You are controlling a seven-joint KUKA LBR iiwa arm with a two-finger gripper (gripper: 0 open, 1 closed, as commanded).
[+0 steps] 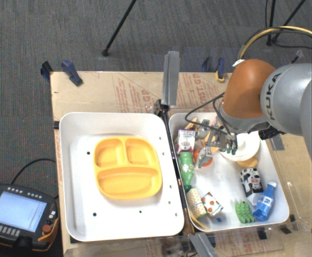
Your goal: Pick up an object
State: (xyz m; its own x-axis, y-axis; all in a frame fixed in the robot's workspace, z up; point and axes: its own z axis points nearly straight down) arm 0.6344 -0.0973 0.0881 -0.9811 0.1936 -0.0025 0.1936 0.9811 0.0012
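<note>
Left bin (pixel 70 143): holds a yellow divided tray (pixel 128 166).
Right bin (pixel 278 189): cluttered with small items, among them a green bottle (pixel 186 167) and a blue bottle (pixel 265 202).
Gripper (pixel 209 153): low over the right bin's upper part.

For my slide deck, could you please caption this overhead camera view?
Robot arm lowers its hand into the cluttered right bin; a yellow divided plate sits in the left bin.

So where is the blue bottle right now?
The blue bottle lies in the right bin, near its front right corner, between the green toy and the bin's right wall.
</note>
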